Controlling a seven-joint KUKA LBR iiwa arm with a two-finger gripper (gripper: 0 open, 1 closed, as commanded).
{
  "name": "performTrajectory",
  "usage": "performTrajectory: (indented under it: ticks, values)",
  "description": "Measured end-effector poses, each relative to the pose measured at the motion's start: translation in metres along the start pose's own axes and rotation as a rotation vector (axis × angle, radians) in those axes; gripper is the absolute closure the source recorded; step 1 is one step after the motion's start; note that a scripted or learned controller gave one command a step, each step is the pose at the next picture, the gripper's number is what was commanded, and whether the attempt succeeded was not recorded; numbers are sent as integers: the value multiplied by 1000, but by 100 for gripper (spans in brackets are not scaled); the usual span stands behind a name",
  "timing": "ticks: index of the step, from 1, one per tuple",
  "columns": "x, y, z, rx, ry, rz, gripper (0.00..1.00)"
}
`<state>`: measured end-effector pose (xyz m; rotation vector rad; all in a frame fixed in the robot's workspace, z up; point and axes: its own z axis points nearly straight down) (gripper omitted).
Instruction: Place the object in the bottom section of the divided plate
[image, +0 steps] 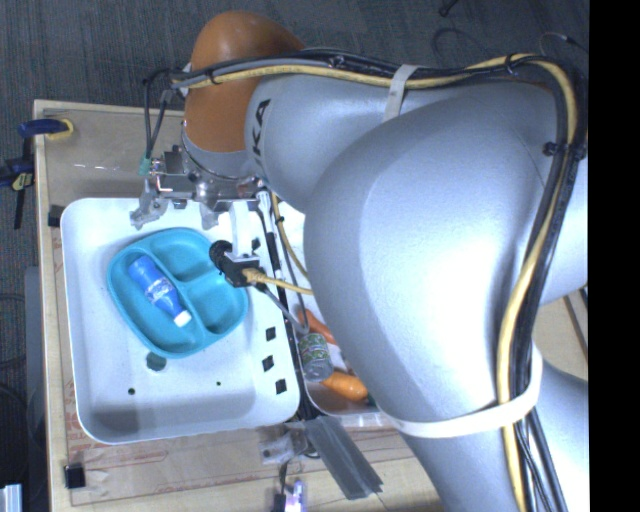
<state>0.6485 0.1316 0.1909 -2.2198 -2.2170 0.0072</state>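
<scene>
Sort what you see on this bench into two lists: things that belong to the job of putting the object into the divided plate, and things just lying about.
Part of the job:
blue divided plate
blue bottle lying in the plate
tool

Just lying about:
orange items in the right bin
blue clamp at the bench edge

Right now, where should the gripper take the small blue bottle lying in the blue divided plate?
Probably across the middle of the small blue bottle, coming straight down from above. It lies flat in one section of the blue divided plate, white cap toward the plate's lower right, so closing across its narrow width, perpendicular to its long axis, looks safest.
</scene>
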Motion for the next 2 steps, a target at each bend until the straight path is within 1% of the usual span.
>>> performTrajectory:
  ticks: [1, 2]
  values:
    - [51, -47, 8, -1, -2, -193, 0]
    - [37, -6, 10, -3, -2, -117, 0]
